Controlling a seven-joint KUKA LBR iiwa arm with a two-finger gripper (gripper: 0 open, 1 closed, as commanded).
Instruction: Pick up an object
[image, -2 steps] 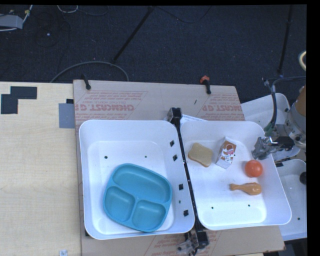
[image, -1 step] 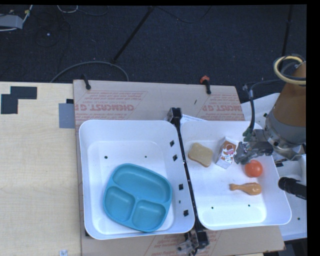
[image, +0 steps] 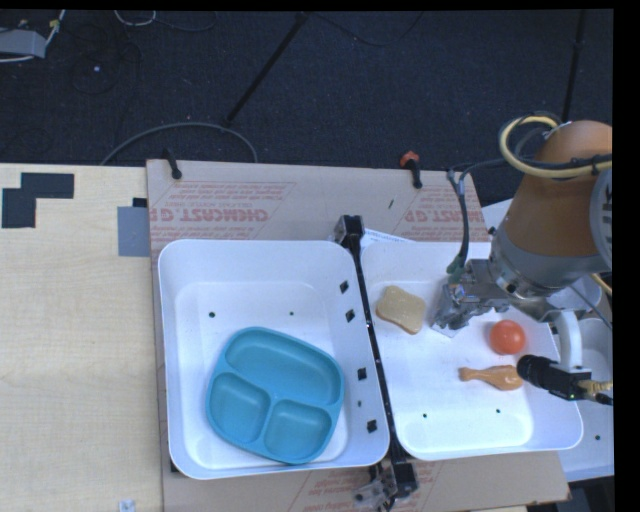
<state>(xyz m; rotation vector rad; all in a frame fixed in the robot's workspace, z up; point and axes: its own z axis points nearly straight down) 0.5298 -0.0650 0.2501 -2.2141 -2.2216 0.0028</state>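
The tan bread-shaped piece (image: 401, 309) lies flat on the floor of the right bin (image: 480, 440), near that bin's upper left part and close to the divider (image: 362, 340) that it shares with the left bin (image: 190, 280). Its long axis runs at a slant, from upper left down to lower right in the camera view. The gripper (image: 455, 305) hangs just to the right of it, low over the bin floor, so the piece lies to the gripper's left, toward the divider, with a small strip of white floor between them; whether the gripper is spread or closed I cannot tell, since its metal parts blur together. Nothing can be made out in it. On the gripper's other side sit a red ball (image: 507, 337) and, below that, an orange drumstick-shaped toy (image: 492, 376) lying roughly level. To my judgement the bread piece is the nearest candidate, needing a short shift leftward. A blue divided plate (image: 273, 393) rests in the left bin, well apart.
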